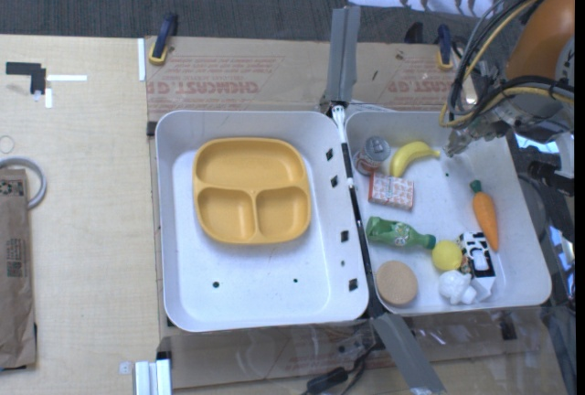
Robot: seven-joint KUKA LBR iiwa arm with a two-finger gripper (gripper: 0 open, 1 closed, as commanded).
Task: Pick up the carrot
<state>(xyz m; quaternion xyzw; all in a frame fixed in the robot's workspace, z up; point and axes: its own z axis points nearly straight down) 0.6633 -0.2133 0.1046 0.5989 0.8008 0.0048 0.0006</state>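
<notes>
While the gripper (454,146) hangs near the banana (410,155), grip state unreadable, it should center over the carrot (485,215); descend squarely across its width.

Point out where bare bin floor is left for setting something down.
Free: the left white bin floor below the yellow divided plate, and the right white bin between the yellow banana and orange carrot. Crowded: the right bin's lower edge.
</notes>
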